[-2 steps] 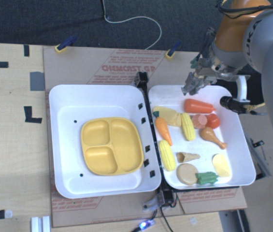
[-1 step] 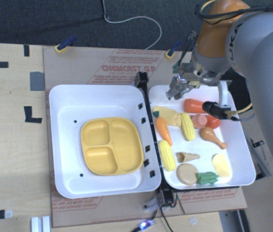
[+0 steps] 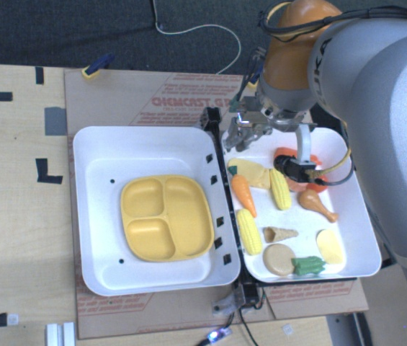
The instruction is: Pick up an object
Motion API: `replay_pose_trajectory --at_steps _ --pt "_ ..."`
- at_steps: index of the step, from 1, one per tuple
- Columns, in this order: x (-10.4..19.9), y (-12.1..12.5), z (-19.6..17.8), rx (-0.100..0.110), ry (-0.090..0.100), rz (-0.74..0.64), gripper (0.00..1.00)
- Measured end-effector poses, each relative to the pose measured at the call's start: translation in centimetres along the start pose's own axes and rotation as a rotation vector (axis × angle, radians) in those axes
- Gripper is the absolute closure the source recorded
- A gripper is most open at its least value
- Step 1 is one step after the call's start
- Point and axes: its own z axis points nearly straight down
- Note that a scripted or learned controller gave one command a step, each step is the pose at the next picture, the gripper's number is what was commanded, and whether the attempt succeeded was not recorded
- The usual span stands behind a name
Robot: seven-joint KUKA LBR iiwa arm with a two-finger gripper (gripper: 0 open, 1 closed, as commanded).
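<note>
My gripper (image 3: 240, 134) hangs over the far left corner of the right bin (image 3: 361, 265), below the orange wrist band. Nothing shows held in it. Just in front of it lies a pale yellow cheese wedge (image 3: 251, 171), with an orange carrot (image 3: 243, 194) beside it. Two corn cobs lie nearby, one upright in the middle (image 3: 280, 188) and one by the bin's left wall (image 3: 248, 231). A brown drumstick (image 3: 317, 202) and a red piece (image 3: 298, 163) sit to the right. At the front are a tan cone (image 3: 280, 233), a round cookie (image 3: 279, 258), a green piece (image 3: 307, 265) and a yellow lemon (image 3: 330, 245).
The left bin (image 3: 91, 193) holds a yellow divided plate (image 3: 166, 217). Black clips (image 3: 221, 222) line the wall between the two bins. The grey arm (image 3: 376, 107) covers the right bin's far right side. Both bins rest on cardboard (image 3: 174, 96).
</note>
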Motion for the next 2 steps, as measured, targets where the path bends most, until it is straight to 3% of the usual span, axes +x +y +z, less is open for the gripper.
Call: replay_pose_trajectory --at_steps 1,2 --pt "3.0 -0.8 -2.9 -0.003 -0.001 0.003 1.0" --pt "4.2 -0.7 -2.4 -0.001 -0.002 0.004 1.0"
